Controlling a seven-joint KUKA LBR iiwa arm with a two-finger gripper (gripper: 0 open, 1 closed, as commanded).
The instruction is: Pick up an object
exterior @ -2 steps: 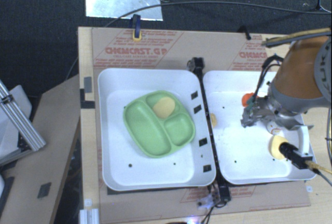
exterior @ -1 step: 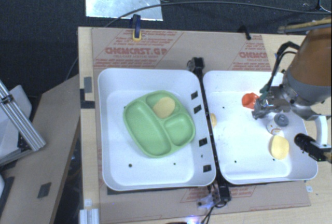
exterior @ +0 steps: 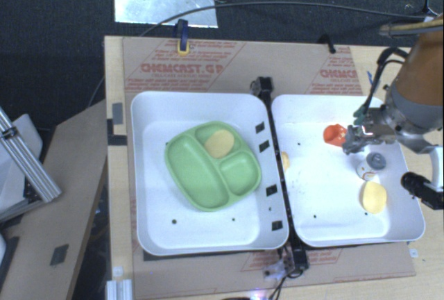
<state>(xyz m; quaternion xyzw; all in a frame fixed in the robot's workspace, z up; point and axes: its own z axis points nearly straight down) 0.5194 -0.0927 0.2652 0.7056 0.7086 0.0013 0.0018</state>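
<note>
Camera view: orange object (exterior: 335, 134) beside gripper (exterior: 357, 141)

Dark carpet floor (exterior: 55, 28) surrounds the cardboard-topped bench (exterior: 208, 66).

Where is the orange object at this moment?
The orange object lies in the right bin, near its back, just left of the gripper and above the yellow object.

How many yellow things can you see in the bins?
3. One yellow piece lies in the green divided plate in the left bin. One lies in the right bin, near its right wall. A small one peeks out at the divider; more could hide under the arm.
</note>
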